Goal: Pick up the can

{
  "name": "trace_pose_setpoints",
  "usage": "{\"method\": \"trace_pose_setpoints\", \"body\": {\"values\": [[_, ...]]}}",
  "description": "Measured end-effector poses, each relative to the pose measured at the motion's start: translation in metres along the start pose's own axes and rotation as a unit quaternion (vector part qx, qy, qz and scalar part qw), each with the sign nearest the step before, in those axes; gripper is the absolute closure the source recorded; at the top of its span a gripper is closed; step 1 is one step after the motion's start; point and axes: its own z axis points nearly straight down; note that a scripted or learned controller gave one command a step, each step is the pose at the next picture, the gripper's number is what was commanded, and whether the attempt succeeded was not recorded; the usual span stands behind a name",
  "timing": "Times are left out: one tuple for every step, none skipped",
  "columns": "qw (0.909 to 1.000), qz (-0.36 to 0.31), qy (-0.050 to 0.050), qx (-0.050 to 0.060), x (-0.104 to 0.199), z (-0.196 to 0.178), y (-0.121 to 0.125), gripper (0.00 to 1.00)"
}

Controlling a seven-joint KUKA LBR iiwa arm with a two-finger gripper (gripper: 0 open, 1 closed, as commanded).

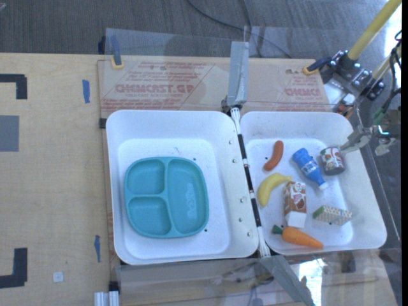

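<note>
The can (332, 160), small with a brown and red label, lies on its side in the right bin (376, 228), near the bin's upper right wall. My gripper (368, 138) hangs at the right rim of that bin, a little up and to the right of the can and apart from it. Nothing is visibly in the gripper's grasp.
Around the can lie a blue bottle (309, 166), a sausage (274, 155), a banana (271, 187), a small carton (294, 203), a carrot (301, 236) and a pale wedge (331, 215). The left bin (121, 129) holds a teal divided plate (166, 196). A yellow rod (376, 23) slants at the top right.
</note>
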Motion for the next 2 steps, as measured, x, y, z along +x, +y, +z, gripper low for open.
{"method": "trace_pose_setpoints", "body": {"values": [[0.9954,-0.096,0.000,0.000,-0.012,0.107,-0.002,0.00],[1.0000,0.003,0.005,-0.005,0.000,0.168,0.075,0.00]]}}
